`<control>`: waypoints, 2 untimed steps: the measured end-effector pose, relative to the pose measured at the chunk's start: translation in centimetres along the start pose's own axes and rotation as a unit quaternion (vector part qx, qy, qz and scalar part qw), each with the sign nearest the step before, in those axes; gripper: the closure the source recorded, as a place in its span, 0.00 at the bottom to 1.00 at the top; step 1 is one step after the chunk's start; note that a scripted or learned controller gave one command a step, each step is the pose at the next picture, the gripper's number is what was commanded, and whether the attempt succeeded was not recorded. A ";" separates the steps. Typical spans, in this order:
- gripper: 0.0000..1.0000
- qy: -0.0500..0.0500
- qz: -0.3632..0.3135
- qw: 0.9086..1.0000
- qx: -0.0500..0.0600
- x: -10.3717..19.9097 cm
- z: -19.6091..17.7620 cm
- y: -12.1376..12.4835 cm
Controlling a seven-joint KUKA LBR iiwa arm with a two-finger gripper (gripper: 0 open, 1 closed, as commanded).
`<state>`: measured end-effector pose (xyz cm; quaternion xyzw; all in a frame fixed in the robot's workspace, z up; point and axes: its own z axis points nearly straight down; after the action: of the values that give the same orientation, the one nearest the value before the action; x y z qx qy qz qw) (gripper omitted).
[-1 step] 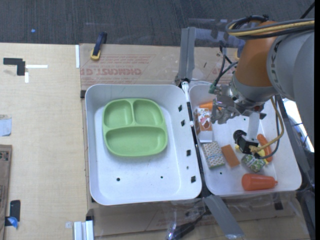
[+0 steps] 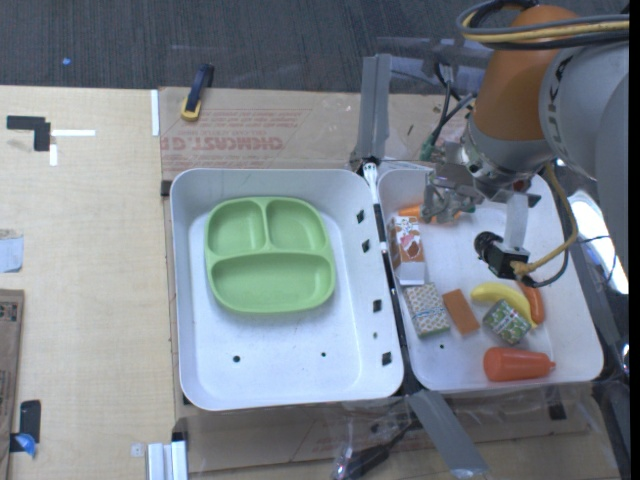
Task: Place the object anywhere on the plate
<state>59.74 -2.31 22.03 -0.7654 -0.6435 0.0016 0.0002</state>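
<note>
arm: grey KUKA arm with orange band, reaches in from frame right, wrist over upper part of right white shallow bin (image 2: 585, 363)
gripper: two-finger gripper (image 2: 447, 204) at upper left of right bin, low over the floor
fingers: dark, seen against clutter and cables; cannot tell if wide, narrow or holding anything
plate: green three-compartment plastic plate (image 2: 269, 255) in left white shallow bin (image 2: 290, 383), upper half, nothing on it
objects: all in right bin; which one is meant, cannot tell
near gripper: small orange piece (image 2: 409, 210) just left of gripper; white and red printed carton (image 2: 406, 247) below it along left wall
rest of bin: green patterned block (image 2: 429, 309), orange-brown flat slab (image 2: 461, 311), yellow banana (image 2: 498, 293), green printed cube (image 2: 506, 322), red-orange carrot-shaped toy (image 2: 518, 364) at lower right
progress: judged early, nothing moved to plate yet
risk: small orange piece sits by bin wall, a finger may hit the wall and miss
risk: crowded items, could nudge carton or grab two
risk: carrying across the rims between bins, loose grip could drop the object short of plate
</note>
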 end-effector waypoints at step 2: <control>1.00 0.000 -0.008 1.000 0.000 -1.3 1.1 3.9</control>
<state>63.37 -4.27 20.91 -0.7605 -0.6494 0.0019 -0.0002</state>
